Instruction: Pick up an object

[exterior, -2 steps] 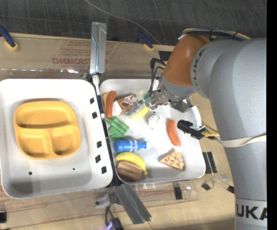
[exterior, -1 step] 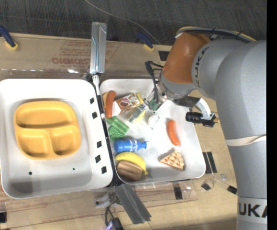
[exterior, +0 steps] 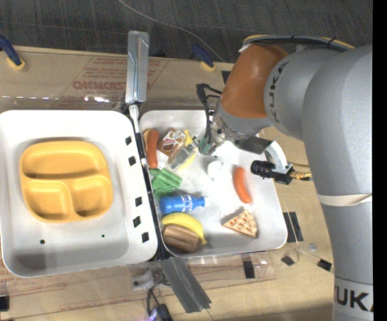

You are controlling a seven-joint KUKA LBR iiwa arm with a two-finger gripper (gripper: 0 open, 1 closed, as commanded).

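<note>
Your gripper (exterior: 206,144) hangs over the right bin's (exterior: 273,199) far-left part, by the snack packet (exterior: 178,146), whose long axis runs near-left to far-right. A sausage (exterior: 152,147) lies left of it, green leaves (exterior: 164,178) and a blue bottle (exterior: 182,203) nearer. Finger state: you cannot tell.

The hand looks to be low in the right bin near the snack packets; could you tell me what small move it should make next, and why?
Probably a short further descent. The hand sits at the upper part of the right bin, right beside the snack packet, with nothing visibly held. The arm hides its grip, so I would confirm contact before lifting.
</note>
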